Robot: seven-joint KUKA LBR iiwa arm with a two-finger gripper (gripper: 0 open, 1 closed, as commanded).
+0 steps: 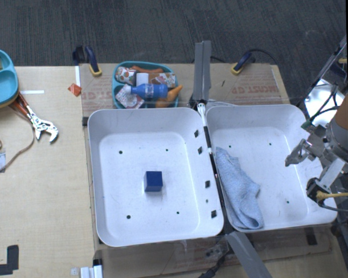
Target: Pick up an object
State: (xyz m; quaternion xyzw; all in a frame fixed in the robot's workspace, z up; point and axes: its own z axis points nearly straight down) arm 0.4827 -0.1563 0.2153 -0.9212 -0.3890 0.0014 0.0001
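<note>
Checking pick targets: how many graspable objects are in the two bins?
2. A blue cube in the left bin; a light blue cloth along the right bin's left side. Something could lie under the cloth.

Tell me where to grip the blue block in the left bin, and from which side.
Take the blue block from straight above, fingers closing across its two opposite flat side faces. It sits flat and alone on the left bin floor, well away from the walls, so there looks to be room on every side. The gripper is over the right bin.

bench | two white bins | wrench | blue tray | teal tub
</note>
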